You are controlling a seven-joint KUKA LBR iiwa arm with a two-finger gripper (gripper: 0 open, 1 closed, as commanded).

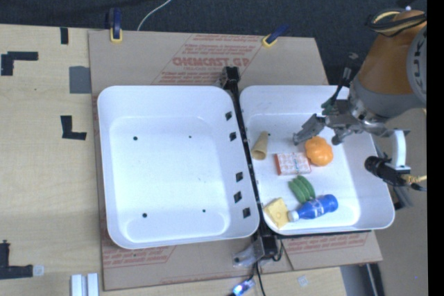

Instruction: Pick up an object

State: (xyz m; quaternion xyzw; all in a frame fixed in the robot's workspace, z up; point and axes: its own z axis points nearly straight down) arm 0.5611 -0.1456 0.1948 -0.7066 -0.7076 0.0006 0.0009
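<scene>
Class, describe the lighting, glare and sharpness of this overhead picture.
Camera view: even, soft lighting; the left bin reads bright white without harsh glare; faint shadows lie under the orange ball and blue bottle; small objects look slightly soft.

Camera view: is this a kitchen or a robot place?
Probably a robot test lab, not a kitchen. A grey arm's gripper hangs over two white bins on taped cardboard, with toy food like an orange.
</scene>
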